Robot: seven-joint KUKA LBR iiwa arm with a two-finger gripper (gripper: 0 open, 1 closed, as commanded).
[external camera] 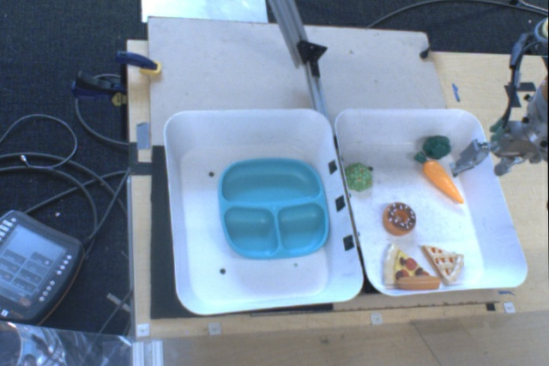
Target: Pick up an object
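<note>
Reaching in, nothing picked yet.
My pincer (474, 157), whether apart or together I cannot tell, hangs beside the orange plastic carrot (443, 181) in the right white bin (515, 257); next I must descend squarely over it.

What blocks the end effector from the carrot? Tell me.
Nothing visible does. The end effector sits at the right bin's right side, just beside the carrot; the broccoli lies off at the carrot's upper end.

Orange carrot (443, 181) with green top lying slantwise, green broccoli (358, 177) at left wall, brown donut (399, 219) flat, pizza slice (404, 267), waffle wedge (443, 262) just beside it, all in right bin
</note>
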